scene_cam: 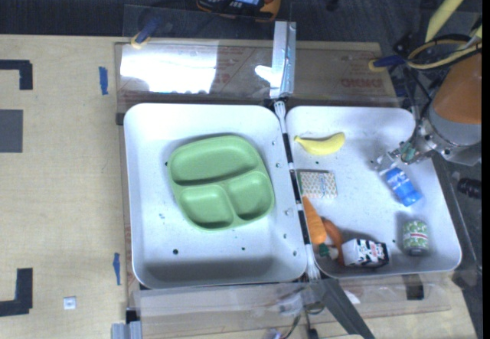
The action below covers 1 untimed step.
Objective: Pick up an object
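Blue bottle (403,185) lies in right bin (360,125), just below gripper (400,154). We can't tell gripper state; nothing visibly held. Pick not yet done, approx. at approach stage; grasp & lift left.

Glossy white plastic bins (145,177); matt green plastic divided tray (220,179) in the left one; pale wooden bench (53,200).

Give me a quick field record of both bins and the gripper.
left bin: green divided tray
right bin: banana, checkered packet, carrot, black-and-white toy, blue bottle, green-patterned can
gripper: over right bin's far right side, just above the blue bottle
grasp: nothing visibly held
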{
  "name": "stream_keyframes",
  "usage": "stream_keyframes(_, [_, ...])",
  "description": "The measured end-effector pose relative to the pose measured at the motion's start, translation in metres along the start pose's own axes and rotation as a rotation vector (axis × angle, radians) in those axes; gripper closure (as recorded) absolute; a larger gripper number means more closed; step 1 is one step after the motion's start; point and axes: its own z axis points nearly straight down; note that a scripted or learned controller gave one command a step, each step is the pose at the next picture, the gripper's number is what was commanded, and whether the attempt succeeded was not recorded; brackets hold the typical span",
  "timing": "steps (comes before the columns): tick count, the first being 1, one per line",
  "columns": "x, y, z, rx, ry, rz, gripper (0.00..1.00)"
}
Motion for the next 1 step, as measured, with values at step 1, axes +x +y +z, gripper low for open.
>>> stream_keyframes(1, [0.0745,0.0128,-0.0783,0.009,-0.001,0.164,1.00])
